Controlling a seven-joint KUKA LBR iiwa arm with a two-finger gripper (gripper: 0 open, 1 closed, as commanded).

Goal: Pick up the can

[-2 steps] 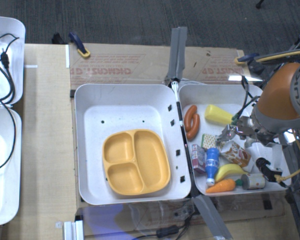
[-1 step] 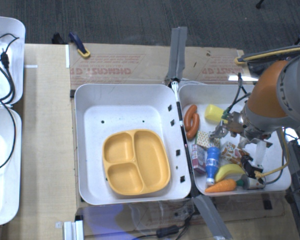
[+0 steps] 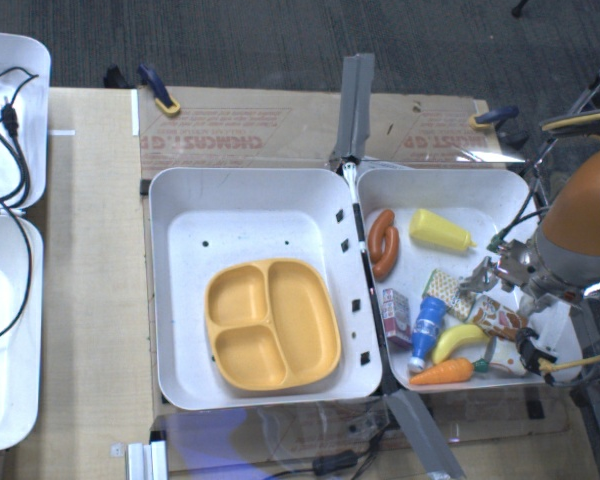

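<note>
The can [image 3: 395, 314], small with a pink and purple label, lies in the right bin [image 3: 450, 196] against its left wall, just below the sausage. My gripper [image 3: 478, 282] hangs low over the middle right of that bin, above a checked box [image 3: 441, 288] and a brown packet [image 3: 497, 318]. It is a good way right of the can, with the blue bottle [image 3: 427, 328] between them. Nothing shows in the gripper.
Around the can lie a red sausage [image 3: 382, 243], a yellow mustard bottle [image 3: 440, 230], a banana [image 3: 458, 340] and a carrot [image 3: 442, 372]. The left bin [image 3: 180, 268] holds a yellow divided plate [image 3: 271, 323]. Cables hang by the arm at the right.
</note>
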